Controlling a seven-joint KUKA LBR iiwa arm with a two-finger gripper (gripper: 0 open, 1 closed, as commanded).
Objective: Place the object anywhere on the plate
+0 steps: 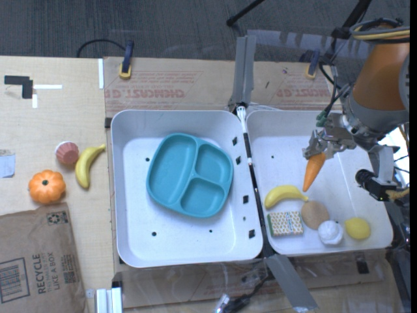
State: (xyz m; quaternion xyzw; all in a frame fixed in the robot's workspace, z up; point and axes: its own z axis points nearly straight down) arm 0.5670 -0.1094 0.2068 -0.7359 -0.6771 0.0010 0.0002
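Pinched in the end effector (317,152) at right of centre, an orange carrot (313,170) hangs point-down, tapering to a narrow tip above the right bin (273,135). Below it lie a banana (284,195), cracker (285,223), and lemon (357,228). Left of centre, the teal plate (189,174) sits in the left bin (130,194).

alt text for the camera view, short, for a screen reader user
The gripper holds an orange carrot by its top above the right bin, where a banana and other small items lie. A teal divided plate sits in the left bin.
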